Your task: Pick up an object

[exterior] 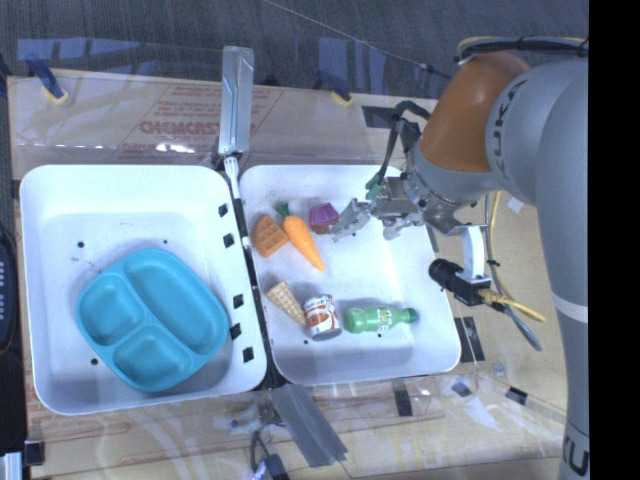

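Poised over the right bin (430, 343), the gripper (352, 218) hangs near its far edge with fingers slightly apart and nothing between them. Just beside it lies a purple toy (322, 215), then a carrot (301, 240) and waffle (268, 236). Toward the near edge sit an ice-cream cone (285, 299), can (320, 317) and green bottle (378, 318). A blue divided tray (150, 317) lies in the left bin (45, 198).

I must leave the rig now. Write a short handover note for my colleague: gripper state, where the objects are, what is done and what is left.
Gripper: low over the right bin, beside the purple toy; nothing visible between its fingers.
Right bin holds: carrot, waffle-like orange piece, purple toy, ice-cream cone, small can, green bottle.
Left bin holds a blue divided plate.
Done: arm has reached into the right bin.
Left: grasp one object and lift it; none is picked up yet.
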Action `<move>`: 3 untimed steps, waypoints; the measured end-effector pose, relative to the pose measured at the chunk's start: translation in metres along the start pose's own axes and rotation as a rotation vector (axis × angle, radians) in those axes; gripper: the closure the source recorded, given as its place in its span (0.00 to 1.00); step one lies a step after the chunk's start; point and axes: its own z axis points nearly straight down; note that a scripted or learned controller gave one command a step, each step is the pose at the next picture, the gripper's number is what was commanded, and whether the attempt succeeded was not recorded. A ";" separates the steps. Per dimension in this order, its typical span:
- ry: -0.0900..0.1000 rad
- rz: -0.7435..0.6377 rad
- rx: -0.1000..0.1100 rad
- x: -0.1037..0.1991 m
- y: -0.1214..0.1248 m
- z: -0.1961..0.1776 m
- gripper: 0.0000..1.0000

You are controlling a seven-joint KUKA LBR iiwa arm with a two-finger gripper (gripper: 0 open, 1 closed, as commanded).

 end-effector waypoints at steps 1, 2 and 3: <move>0.001 0.000 0.008 0.018 0.019 0.108 0.00; 0.000 -0.003 0.004 0.017 0.021 0.095 1.00; -0.002 -0.001 -0.012 0.059 0.005 -0.052 1.00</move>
